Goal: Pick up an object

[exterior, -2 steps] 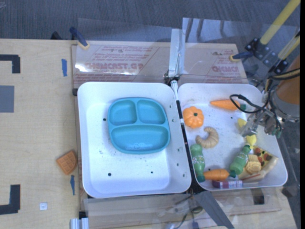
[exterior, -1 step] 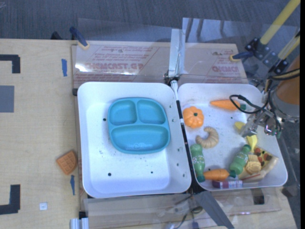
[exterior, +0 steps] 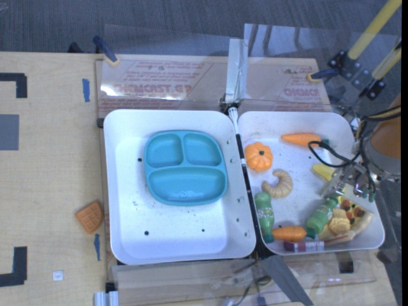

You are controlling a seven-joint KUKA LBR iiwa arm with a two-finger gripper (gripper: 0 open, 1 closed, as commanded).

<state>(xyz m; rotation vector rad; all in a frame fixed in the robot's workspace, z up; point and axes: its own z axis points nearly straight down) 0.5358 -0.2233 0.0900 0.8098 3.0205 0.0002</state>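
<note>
The right bin (exterior: 299,123) holds several toy foods: a carrot (exterior: 301,139) at the back, an orange pumpkin (exterior: 258,156), a tan croissant (exterior: 279,182), and a yellow piece (exterior: 323,171). Along the front lie a green bottle-shaped toy (exterior: 264,214), a second carrot (exterior: 288,233), a green piece (exterior: 317,218) and a pizza slice (exterior: 345,224). My gripper (exterior: 349,183) hangs low over the bin's right side, just above the green piece and the pizza slice and right of the yellow piece. A black cable loops beside it.
The left bin (exterior: 127,234) bears a blue divided plate (exterior: 185,166). A brown waffle-like toy (exterior: 90,217) lies on the bench left of the bins. A thin pen-like stick (exterior: 305,246) rests against the right bin's front wall. Clear panels stand behind both bins.
</note>
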